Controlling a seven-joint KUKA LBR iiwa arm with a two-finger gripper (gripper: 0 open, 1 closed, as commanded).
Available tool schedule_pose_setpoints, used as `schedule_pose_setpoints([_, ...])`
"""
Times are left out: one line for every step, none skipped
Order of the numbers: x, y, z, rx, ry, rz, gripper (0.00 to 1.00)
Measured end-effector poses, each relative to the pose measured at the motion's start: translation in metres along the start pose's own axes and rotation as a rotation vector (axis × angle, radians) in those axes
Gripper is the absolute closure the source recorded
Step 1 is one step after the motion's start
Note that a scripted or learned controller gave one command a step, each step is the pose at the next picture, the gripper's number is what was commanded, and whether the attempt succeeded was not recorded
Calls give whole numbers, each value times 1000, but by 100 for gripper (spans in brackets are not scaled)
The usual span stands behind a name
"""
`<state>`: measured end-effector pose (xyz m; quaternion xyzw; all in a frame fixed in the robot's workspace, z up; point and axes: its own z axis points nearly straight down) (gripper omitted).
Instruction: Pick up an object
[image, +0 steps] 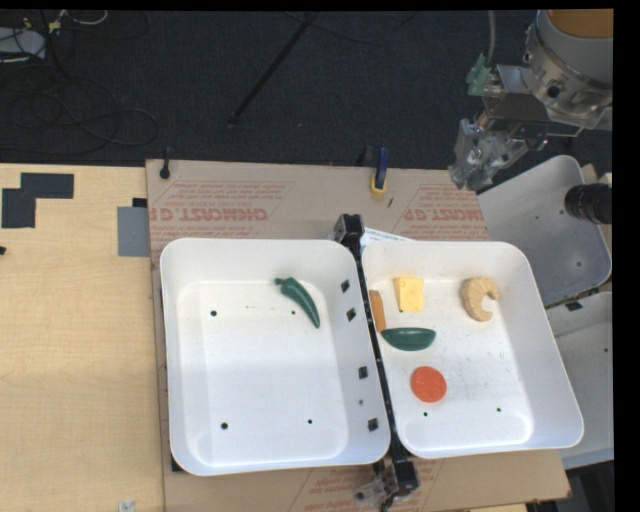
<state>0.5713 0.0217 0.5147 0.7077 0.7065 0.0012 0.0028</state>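
Observation:
The left bin (190, 300) holds a dark green pepper-shaped piece (299, 299) near its back right. In the right bin (545, 350) lie a yellow block (408, 294), a tan curved piece (479, 298), a brown stick (377, 310) against the dividing wall, a dark green oval piece (408, 338) and a red disc (429, 384). My gripper (478, 165) hangs high at the upper right, beyond the right bin's back rim and well away from every object. I see nothing held in it.
Both bins rest on a cardboard sheet (250, 205) on a wooden bench (70, 330). A blue-and-yellow clamp (379, 172) grips the sheet's back edge. A grey plate (540, 220) lies under the arm at right.

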Motion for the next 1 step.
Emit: schedule_pose_setpoints([42, 13, 189, 26, 1, -6, 100])
